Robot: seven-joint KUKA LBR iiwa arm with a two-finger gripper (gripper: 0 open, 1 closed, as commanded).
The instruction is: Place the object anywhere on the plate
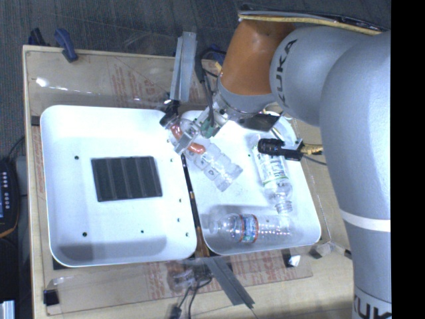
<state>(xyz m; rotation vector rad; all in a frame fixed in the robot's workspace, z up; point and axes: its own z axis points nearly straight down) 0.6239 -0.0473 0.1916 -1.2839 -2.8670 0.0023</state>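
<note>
So the arm is reaching across the right bin and its gripper is sitting right over the divider between the two bins, at the far end of a clear plastic bottle with an orange band near its neck. Honestly I can't tell whether that bottle is actually being pinched or whether the pincer is wide or narrow, since the wrist is blocking that bit. The bottle is lying slanted in the right bin, neck toward the divider. Two more clear bottles are lying in the same bin: one to the right of the slanted one, another along the near wall. The dark ridged plate is waiting in the middle of the left bin, well apart from the bottle. My guess is it's going for the nearest bottle because that's the shortest carry over.
</note>
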